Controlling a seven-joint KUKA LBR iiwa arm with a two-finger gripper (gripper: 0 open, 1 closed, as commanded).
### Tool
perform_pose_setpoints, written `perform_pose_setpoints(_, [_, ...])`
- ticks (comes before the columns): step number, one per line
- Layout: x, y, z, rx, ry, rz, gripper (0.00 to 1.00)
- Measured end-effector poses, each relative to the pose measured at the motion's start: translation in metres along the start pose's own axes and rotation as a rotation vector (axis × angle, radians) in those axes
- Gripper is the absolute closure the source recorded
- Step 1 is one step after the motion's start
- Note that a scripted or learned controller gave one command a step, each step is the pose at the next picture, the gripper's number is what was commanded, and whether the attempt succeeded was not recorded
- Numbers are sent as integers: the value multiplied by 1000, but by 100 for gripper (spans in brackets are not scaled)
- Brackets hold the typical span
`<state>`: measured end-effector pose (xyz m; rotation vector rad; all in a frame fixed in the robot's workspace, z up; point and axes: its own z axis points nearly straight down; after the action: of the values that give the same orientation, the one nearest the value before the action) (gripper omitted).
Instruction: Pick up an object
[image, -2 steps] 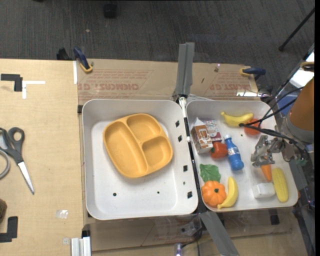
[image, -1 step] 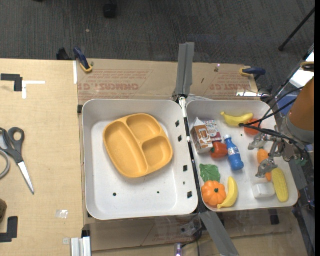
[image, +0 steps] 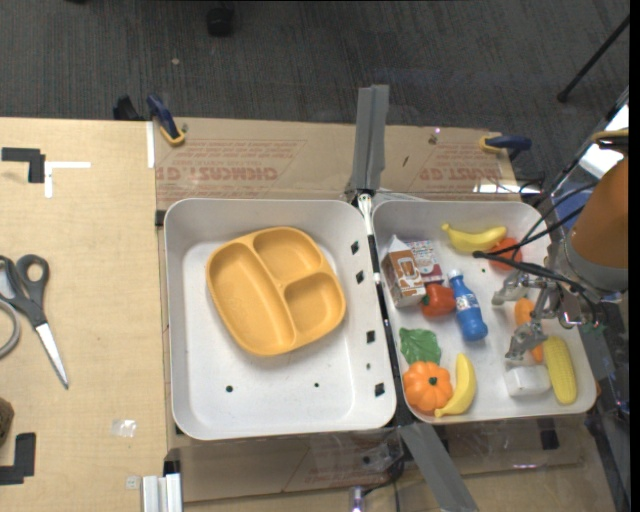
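My gripper (image: 517, 320) hangs low over the right side of the right bin (image: 500, 412), fingers spread open. A small orange piece (image: 524, 312) shows between them, partly hidden, and I cannot tell whether they touch it. Just below lie a white block (image: 525, 381) and a corn cob (image: 560, 370). Left of the gripper stand a blue bottle (image: 467, 309), a red vegetable (image: 437, 301) and a brown-and-white carton (image: 410, 271). A banana (image: 475, 237) lies at the back. A pumpkin (image: 427, 386), a second banana (image: 463, 386) and a green leaf (image: 420, 345) are near the front.
The left bin (image: 190, 400) holds a yellow divided plate (image: 277, 290). Scissors (image: 36, 312) lie on the bench at far left. Black cables (image: 540, 235) run across the right bin's back corner towards the arm (image: 605, 235).
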<state>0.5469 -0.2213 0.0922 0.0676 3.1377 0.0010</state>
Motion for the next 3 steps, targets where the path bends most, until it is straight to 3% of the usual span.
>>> perform_pose_setpoints(1, [-2, 0, -11, 2, -6, -2, 100])
perform_pose_setpoints(2, [-2, 0, -11, 2, -6, -3, 0])
perform_pose_setpoints(3, [-2, 0, 0, 1, 0, -2, 0])
